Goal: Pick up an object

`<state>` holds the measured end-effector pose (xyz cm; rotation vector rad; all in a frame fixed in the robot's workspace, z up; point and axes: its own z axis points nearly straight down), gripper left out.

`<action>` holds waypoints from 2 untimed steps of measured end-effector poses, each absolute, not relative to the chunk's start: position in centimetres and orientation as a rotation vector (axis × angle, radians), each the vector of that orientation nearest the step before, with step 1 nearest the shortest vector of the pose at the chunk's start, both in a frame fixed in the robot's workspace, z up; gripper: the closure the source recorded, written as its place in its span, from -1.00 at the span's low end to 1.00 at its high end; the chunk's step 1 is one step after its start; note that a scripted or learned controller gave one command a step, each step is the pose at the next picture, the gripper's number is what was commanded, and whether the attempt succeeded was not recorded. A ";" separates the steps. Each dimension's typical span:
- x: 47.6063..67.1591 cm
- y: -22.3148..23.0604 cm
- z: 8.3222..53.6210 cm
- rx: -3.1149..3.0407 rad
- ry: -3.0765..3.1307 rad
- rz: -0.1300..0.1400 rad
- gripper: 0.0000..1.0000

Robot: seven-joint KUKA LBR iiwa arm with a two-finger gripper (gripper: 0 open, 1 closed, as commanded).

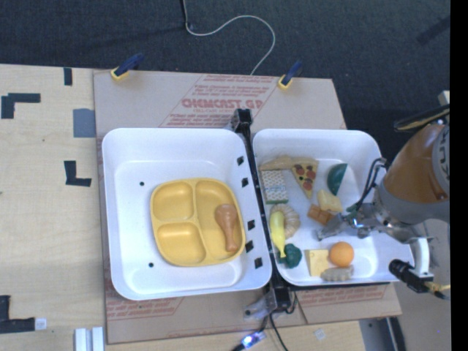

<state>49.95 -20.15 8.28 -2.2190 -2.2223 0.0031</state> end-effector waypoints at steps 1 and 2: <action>50.0 -20.2 9.5 -2.222 -2.224 0.002 1.00; 49.6 -20.9 15.3 -2.224 -2.223 -0.001 1.00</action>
